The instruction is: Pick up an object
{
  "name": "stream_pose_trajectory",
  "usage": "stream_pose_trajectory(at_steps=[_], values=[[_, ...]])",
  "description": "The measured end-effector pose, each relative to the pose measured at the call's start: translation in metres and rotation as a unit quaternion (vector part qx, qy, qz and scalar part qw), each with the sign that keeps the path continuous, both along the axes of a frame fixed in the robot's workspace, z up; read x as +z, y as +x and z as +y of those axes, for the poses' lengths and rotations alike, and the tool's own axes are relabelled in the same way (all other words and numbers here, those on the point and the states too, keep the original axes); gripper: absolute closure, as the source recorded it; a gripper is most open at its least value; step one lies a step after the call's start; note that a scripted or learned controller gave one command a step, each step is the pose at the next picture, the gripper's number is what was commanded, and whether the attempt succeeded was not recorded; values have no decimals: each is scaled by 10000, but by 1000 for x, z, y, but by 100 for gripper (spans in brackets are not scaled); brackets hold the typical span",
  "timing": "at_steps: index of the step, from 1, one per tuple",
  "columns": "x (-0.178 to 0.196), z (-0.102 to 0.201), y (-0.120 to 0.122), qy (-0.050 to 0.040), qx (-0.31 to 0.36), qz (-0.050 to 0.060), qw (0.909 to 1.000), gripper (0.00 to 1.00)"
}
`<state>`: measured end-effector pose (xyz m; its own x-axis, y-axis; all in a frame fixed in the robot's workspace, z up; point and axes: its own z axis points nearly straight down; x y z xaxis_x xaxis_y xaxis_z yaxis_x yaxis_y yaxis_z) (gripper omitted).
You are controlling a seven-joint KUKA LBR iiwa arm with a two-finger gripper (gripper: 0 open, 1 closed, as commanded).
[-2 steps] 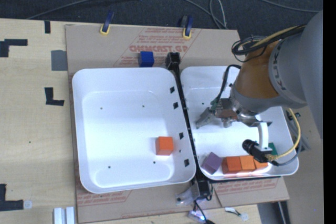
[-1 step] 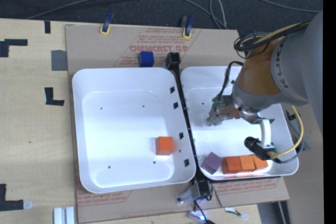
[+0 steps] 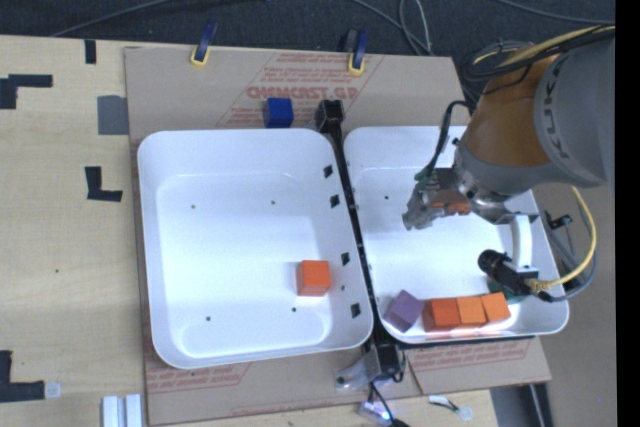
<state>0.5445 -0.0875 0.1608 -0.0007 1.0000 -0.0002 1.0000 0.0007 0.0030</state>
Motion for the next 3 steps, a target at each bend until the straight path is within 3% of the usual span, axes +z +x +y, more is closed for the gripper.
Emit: stream_pose_trajectory(at_steps=[1, 3], values=[[52, 0, 1, -1, -2, -5, 10000, 100], [48, 108, -28, 7, 25, 20, 10000, 100]])
